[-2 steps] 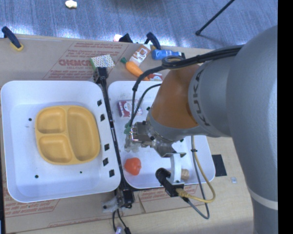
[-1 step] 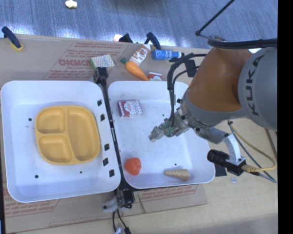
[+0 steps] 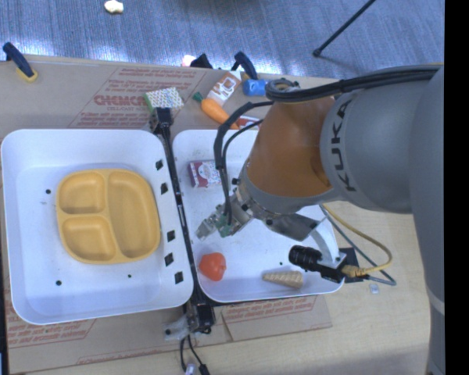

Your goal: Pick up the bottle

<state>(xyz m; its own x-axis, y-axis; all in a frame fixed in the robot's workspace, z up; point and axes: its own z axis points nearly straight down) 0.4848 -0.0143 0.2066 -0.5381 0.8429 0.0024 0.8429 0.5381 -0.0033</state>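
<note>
Camera view, looking down at a slant. Hard to read at the gripper [image 3: 219, 225]: low over the left part of the right bin [image 3: 254, 294], tip blurred and partly under the wrist, so impossible to tell whether apart or together. Something small and greenish at the tip, too unclear to name. Much of the right bin's far and right side hidden beneath the arm [image 3: 297, 158], grey with a broad orange section. Right part of the arm cut off at the frame edge.

Bottle [image 3: 219, 98] outside both bins, lying on the cardboard [image 3: 102, 100] just beyond the right bin's far rim, well apart from the gripper. Long axis on a diagonal: orange end toward lower left, white labelled end toward upper right. Just beside that upper end, a blue object [image 3: 254, 87], shape unclear.

Inside the right bin: red packet [image 3: 203, 174] near the far left corner, red round fruit [image 3: 213, 266] at the near left, pale ridged cone [image 3: 284, 278] along the near rim. Inside the left bin [image 3: 16, 233]: yellow divided plate [image 3: 108, 213].
</note>
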